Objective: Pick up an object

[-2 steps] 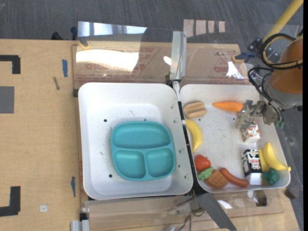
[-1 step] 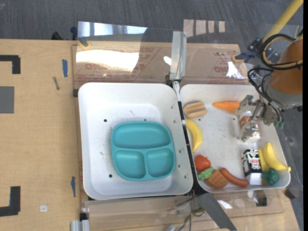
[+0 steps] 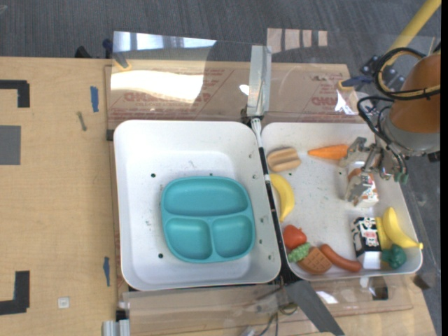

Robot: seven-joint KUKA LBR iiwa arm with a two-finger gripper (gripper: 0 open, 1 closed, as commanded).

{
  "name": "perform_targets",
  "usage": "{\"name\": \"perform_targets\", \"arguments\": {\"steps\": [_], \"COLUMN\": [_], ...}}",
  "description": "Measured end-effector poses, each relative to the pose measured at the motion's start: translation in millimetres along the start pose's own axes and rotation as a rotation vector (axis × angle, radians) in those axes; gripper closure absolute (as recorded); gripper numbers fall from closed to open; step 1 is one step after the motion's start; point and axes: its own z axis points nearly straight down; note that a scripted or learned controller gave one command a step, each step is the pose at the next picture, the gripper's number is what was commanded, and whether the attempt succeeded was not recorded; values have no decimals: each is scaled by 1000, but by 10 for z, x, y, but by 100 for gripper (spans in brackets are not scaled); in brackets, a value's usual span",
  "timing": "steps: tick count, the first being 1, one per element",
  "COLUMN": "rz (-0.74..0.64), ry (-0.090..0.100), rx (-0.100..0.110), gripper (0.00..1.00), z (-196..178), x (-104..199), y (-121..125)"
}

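My gripper (image 3: 362, 182) hangs low over the right part of the right bin (image 3: 318, 208), below the orange-banded wrist (image 3: 418, 98). An orange carrot (image 3: 328, 152) lies just to its left. A black-and-white milk carton (image 3: 365, 238) stands just in front of it. Beside the carton lies a yellow banana (image 3: 399, 232) with a green piece (image 3: 395, 257) at its end. A small white and red shape sits right at the gripper's tip; I cannot tell whether it is a toy or part of the gripper.
The right bin also holds a bun (image 3: 283, 159), a second banana (image 3: 283, 195), a red pepper (image 3: 295, 236), a waffle (image 3: 315, 260) and a sausage (image 3: 341, 257). A teal divided plate (image 3: 207, 218) lies in the left bin (image 3: 140, 159). A ridge (image 3: 264, 187) separates the bins.
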Motion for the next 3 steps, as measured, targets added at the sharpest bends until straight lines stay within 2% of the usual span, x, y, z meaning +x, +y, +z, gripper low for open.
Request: {"name": "perform_targets", "arguments": {"steps": [1, 2, 3], "rz": [119, 208, 203], "ry": [-7, 11, -7], "rx": [2, -2, 1], "gripper": [0, 0, 0], "z": [-15, -14, -11], "x": [777, -75, 231], "y": [417, 179, 476]}}
